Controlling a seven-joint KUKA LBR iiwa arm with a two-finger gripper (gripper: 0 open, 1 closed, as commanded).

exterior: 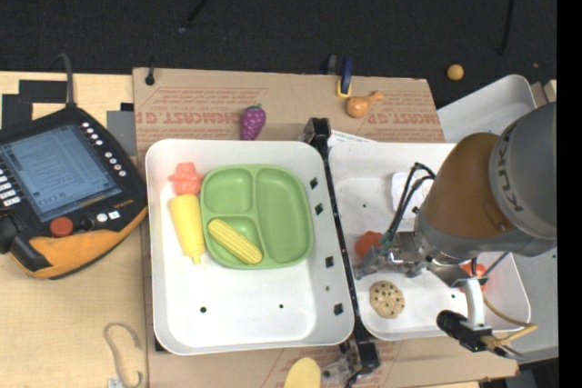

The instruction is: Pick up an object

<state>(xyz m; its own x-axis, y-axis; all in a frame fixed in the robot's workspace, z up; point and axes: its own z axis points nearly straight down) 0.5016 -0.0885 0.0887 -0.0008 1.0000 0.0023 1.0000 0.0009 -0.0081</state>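
Note:
In the right bin (364, 195) my gripper (375, 261) hangs low near the left wall, under the arm's grey wrist and orange band (464, 186). A small red object (367, 242) lies just above and against the gripper head. A round brown cookie (386, 298) rests on the bin floor just below the gripper. Part of a white object (403, 189) shows behind the cables. A bit of another red-orange item (476, 268) peeks out under the arm.
The left bin (236, 313) holds a green divided plate (273, 209) with a corn cob (235, 241), a yellow bottle (187, 225) and a pink-red toy (185, 179). Purple grapes (252, 121), an orange pear (361, 104) and a lemon (303, 373) lie outside. A teach pendant (64, 186) sits left.

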